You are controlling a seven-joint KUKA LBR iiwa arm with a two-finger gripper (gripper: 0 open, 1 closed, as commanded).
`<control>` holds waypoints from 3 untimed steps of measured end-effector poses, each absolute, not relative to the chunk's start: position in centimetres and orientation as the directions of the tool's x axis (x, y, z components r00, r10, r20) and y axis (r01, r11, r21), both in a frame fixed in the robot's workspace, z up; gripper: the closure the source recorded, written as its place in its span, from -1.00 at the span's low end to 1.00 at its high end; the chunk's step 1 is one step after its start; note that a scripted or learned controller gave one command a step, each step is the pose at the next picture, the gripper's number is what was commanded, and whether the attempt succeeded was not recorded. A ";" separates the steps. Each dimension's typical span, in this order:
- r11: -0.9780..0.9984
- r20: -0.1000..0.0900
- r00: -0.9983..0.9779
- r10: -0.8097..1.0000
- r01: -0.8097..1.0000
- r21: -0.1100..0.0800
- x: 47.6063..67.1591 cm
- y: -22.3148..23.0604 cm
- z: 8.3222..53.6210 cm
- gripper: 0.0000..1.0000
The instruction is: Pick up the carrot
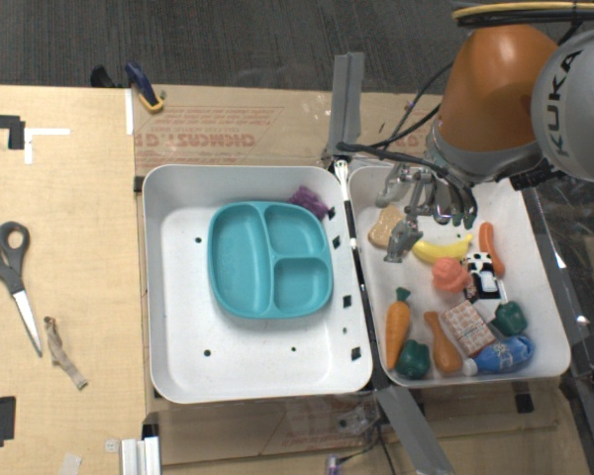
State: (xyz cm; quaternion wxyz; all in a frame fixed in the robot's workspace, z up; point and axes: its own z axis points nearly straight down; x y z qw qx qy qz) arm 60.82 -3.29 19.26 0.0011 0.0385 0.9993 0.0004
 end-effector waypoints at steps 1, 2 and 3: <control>1.000 -0.001 -1.000 0.009 0.009 0.000 54.4 -6.6 19.2 -1.00; 0.985 -0.004 -0.985 0.172 0.172 0.001 49.6 -9.8 10.2 -1.00; 0.962 -0.004 -0.962 0.275 0.275 0.001 50.8 -9.2 9.2 -1.00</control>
